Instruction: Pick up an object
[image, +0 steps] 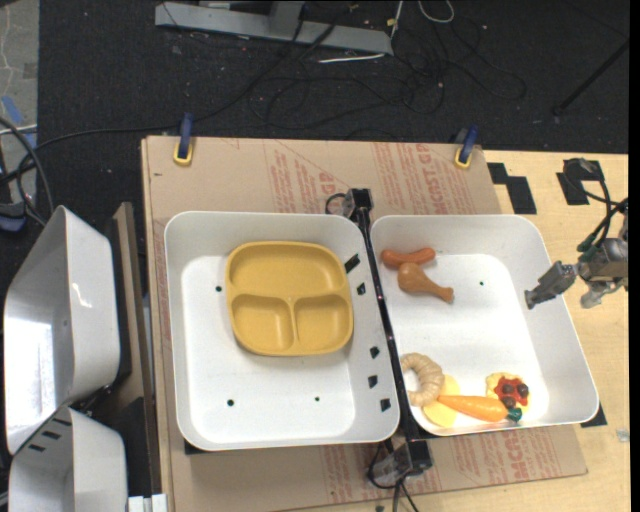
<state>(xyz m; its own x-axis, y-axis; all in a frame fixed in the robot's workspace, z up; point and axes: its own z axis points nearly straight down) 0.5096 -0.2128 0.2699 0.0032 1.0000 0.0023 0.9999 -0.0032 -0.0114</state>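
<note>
The right bin (560, 330) holds several toy foods. An orange sausage (407, 257) lies at its far left, with a tan drumstick (427, 283) just in front of it. A beige shrimp-like piece (423, 377), an orange carrot (473, 407) on a yellow piece (441, 411), and a small red and yellow item (509, 389) lie along the near edge. My gripper (572, 289) hangs over the bin's right rim, well away from the foods. It is open, and nothing sits between its fingers (547, 285).
The left bin (190, 400) holds a yellow divided plate (290, 298). A black divider with clips (378, 320) runs between the bins. Both stand on a cardboard sheet (300, 170). White containers (55, 320) stand at the far left, and cables (300, 90) cross the dark floor behind.
</note>
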